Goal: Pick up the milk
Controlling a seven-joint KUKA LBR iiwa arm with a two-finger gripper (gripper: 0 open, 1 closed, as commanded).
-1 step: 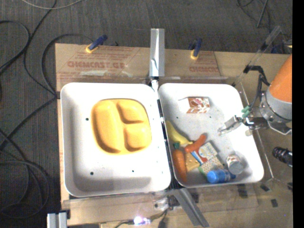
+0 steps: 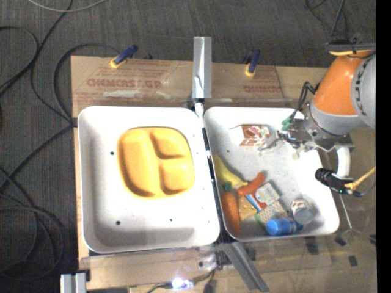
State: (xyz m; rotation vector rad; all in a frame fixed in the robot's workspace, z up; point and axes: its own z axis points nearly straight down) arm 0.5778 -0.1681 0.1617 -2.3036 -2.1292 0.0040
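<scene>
One milk carton (image 2: 266, 196) (small, boxy, printed cardboard) lies among the clutter at the right bin's (image 2: 317, 182) near end, beside one carrot (image 2: 230, 209), one banana (image 2: 226, 173), one blue bottle (image 2: 280, 226) and one metal can (image 2: 302, 211). One flat red-white packet (image 2: 253, 134) lies apart, just beside the gripper (image 2: 276, 140), whose grip I cannot tell. One yellow sectioned plate (image 2: 157, 161) sits in the left bin (image 2: 98, 224).

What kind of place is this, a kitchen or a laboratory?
Most likely a robotics laboratory. Two white bins sit on a cardboard sheet fixed with clamps, cables lie on the floor, and toy food fills one bin.
</scene>
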